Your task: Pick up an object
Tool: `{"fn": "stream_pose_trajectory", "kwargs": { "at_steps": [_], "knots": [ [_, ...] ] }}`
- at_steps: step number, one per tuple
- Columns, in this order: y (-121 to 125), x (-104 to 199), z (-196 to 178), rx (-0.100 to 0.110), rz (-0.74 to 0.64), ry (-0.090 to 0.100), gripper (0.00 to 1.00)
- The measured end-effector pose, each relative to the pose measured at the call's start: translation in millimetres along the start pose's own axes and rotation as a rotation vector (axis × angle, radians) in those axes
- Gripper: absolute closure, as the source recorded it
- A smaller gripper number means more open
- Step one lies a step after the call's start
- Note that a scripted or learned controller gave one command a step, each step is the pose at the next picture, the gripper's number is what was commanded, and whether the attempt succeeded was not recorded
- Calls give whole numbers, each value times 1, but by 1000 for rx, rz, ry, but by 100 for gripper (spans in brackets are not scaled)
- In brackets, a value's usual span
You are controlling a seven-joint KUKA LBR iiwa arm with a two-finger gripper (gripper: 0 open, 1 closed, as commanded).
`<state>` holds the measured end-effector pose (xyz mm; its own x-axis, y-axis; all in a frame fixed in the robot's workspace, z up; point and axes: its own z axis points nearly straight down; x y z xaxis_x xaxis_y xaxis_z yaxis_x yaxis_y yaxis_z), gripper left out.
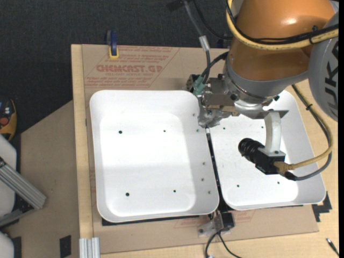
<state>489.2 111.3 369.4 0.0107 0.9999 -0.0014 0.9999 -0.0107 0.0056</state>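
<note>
camera view, items before you:
- arm (279,31): grey with an orange band, reaching in from the right, wrist above the back inner part of the right bin.
- gripper (209,114): at the seam where the two bins meet, toward the back; you cannot tell whether it is open or closed.
- left bin (99,144): white, shallow, four small dark dots (120,132) on its floor.
- right bin (303,144): white, just beside the left bin, partly covered by the arm.
- object: hidden from you; its place cannot be told.
- brown board (134,63): under both bins, red print "chemcast gp".
- blue and yellow clamp (112,44): on the board's back edge.
</note>
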Motion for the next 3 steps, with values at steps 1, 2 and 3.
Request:
{"fn": "stream_pose_trajectory", "kwargs": {
  "at_steps": [1, 2, 3],
  "knots": [
    [-10, 26, -11, 3, -13, 2, 100],
    [16, 64, 102, 12, -13, 1, 100],
    [3, 64, 60, 3, -12, 3, 100]
  ]
}}
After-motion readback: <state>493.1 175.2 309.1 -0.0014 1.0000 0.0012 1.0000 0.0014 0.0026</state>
